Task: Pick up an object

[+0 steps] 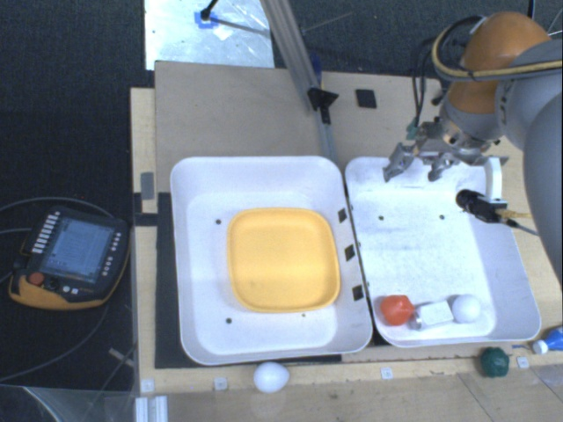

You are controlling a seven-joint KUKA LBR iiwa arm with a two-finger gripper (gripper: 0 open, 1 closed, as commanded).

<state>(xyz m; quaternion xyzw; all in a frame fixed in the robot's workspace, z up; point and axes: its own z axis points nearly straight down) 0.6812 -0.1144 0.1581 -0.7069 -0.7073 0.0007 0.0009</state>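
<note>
My gripper (413,167) hovers over the far edge of the right bin (440,236), its two fingers spread apart with nothing between them. At that bin's near edge lie a small red object (395,309), a white oblong piece (434,314) and a white ball (465,307), side by side. The left bin (198,236) holds a yellow square plate (283,258) in its middle.
A white egg-shaped object (271,376) lies on the bench in front of the left bin. A dark green ball (494,361) sits off the right bin's near corner. A teach pendant (69,255) rests on the floor at left. A metal pole (295,42) slants in from the top.
</note>
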